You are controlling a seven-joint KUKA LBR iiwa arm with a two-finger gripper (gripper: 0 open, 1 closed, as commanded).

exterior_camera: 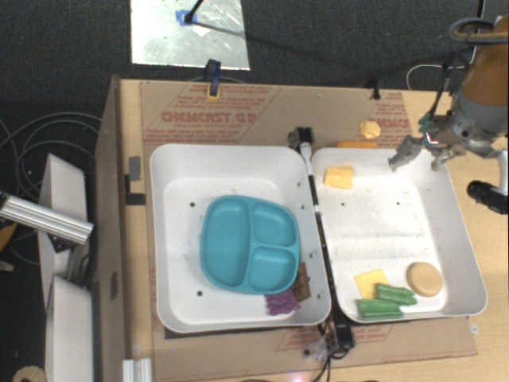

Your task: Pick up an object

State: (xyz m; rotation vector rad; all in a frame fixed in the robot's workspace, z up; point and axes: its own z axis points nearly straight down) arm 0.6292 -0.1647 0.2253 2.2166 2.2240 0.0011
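My gripper [418,157] hangs over the far right corner of the right bin [457,213], its two fingers spread open with nothing between them. A yellow cube [339,177] lies in that bin's far left corner, well to the gripper's left. Along the near edge of the same bin are a flat yellow piece [370,280], two green pods [386,301] and a tan round object [424,278]. An orange stick [358,143] rests on the bin's far rim.
The left bin [171,213] holds a blue divided plate [250,243], with a purple object [280,302] and a brown piece [302,283] at its near right edge. A yellowish lump [370,128] sits on the cardboard behind the right bin.
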